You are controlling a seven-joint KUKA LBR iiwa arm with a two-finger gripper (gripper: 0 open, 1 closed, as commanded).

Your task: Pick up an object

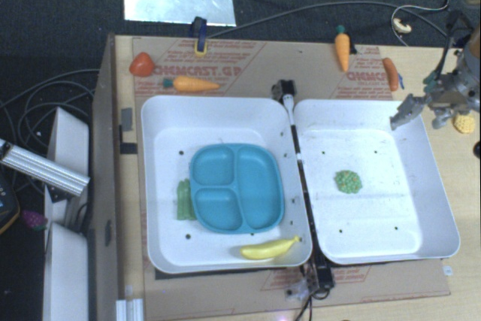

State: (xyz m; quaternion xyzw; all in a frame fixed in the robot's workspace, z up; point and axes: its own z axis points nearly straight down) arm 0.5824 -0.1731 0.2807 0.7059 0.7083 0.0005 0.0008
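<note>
Broccoli [347, 181] lies mid right bin [432, 184]; the gripper [412, 110] hovers at two o'clock (fingers' spread: cannot tell). Risk: a descent from there meets the bin's far rim.

Green lump [347, 181] in right bin [432, 184]

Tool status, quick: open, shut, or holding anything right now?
Tool: cannot be told from this view; nothing visible in it. It sits over the upper right edge of the right bin, well away from the green object.
</note>
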